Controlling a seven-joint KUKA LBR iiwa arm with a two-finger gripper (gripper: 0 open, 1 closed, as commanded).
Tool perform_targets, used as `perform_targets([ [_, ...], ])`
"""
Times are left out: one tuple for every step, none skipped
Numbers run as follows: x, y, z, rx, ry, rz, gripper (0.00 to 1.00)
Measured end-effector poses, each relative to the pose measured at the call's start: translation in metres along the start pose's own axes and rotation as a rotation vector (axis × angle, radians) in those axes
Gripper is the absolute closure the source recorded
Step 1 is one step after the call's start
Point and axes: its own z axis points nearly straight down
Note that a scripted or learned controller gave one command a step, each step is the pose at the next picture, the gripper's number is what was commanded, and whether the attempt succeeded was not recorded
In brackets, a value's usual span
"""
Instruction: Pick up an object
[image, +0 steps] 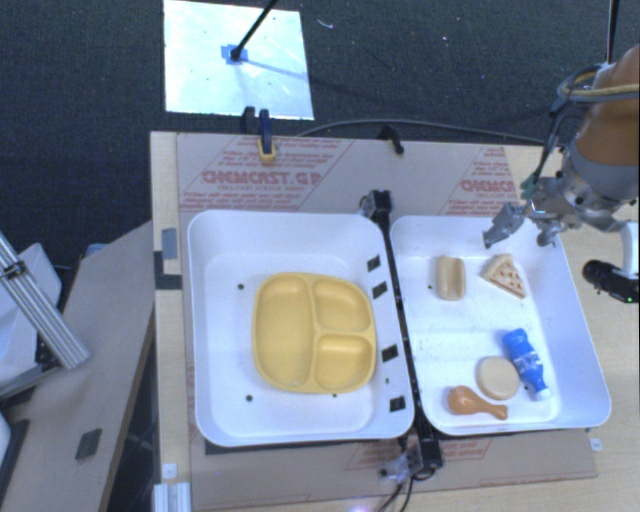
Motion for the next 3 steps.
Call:
perform_targets([
  [0.002,0.001,0.041,0.002,0.0,0.0,0.0],
  [0.004,0.0,0.104,0.003,0.001,0.001,0.0],
  [0.005,0.002,0.144,-0.005,0.0,0.001,0.0],
])
